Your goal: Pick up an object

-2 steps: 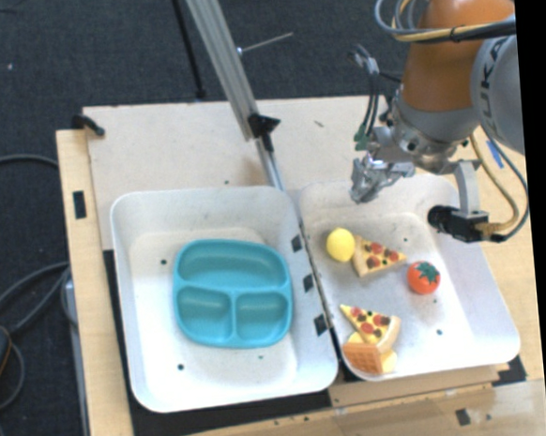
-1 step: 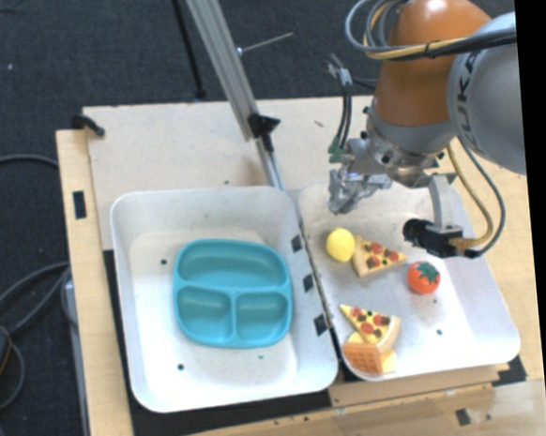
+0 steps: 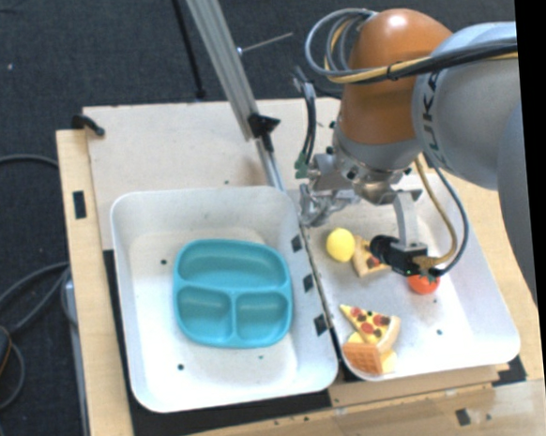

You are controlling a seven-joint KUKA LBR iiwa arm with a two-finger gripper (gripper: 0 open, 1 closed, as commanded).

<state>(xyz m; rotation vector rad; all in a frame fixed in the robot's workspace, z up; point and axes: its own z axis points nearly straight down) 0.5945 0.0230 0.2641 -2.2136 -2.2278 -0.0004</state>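
Camera view shows the gripper (image 3: 321,208) low over the right bin (image 3: 479,323), near a smooth, round yellow lemon (image 3: 341,245); whether it grips anything cannot be told. A wedge-shaped pizza slice (image 3: 371,334) lies nearer the front. A glossy teal divided plate (image 3: 232,292) fills the left bin (image 3: 153,363).

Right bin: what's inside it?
The right bin holds a yellow ball, a pizza slice toy at the near rim, a second toy wedge, and a small red piece. The arm hangs over its far end and covers the floor there.
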